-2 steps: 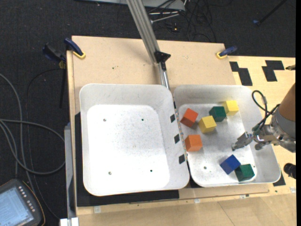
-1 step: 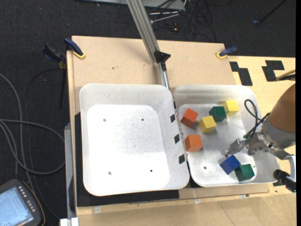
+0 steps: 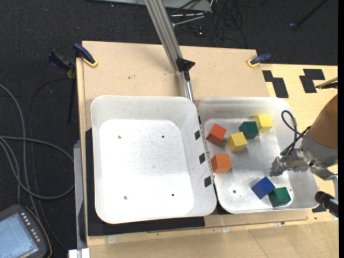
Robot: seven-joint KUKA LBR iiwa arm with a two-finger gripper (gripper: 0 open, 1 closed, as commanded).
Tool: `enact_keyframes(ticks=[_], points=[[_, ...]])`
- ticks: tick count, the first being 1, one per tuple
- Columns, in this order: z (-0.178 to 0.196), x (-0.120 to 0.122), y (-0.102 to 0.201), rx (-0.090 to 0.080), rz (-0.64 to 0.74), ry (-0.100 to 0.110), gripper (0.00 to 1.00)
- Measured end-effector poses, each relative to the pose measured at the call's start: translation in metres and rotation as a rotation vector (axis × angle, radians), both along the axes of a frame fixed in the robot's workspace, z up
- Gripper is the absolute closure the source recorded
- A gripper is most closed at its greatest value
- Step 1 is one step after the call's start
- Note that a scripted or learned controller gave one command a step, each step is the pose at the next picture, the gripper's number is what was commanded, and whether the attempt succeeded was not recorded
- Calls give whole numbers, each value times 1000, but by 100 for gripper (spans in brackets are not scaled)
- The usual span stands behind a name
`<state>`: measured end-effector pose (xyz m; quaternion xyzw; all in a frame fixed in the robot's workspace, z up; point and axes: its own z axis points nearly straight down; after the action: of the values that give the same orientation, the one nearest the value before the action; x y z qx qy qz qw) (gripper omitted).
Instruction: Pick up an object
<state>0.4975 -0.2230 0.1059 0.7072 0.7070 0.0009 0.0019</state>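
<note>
Fingers (image 3: 277,168), grip unclear, hang over the right bin (image 3: 301,200) holding seven coloured blocks beside the left bin (image 3: 102,160).

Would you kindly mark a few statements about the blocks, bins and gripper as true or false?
1. All blocks lie in the right bin. True.
2. The blue block touches a yellow block. False: it lies beside a green block.
3. There are two orange blocks. True.
4. The gripper hangs over the left bin. False: it is over the right bin.
5. Three yellow blocks show. False: two.
</note>
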Motion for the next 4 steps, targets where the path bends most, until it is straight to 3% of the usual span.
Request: enact_keyframes(ticks=[1, 2, 3, 4], points=[[45, -5, 1, -1, 2, -1, 100], [99, 6, 7, -2, 5, -4, 100], [131, 8, 6, -2, 4, -2, 100], [121, 26, 56, 2, 8, 3, 100]])
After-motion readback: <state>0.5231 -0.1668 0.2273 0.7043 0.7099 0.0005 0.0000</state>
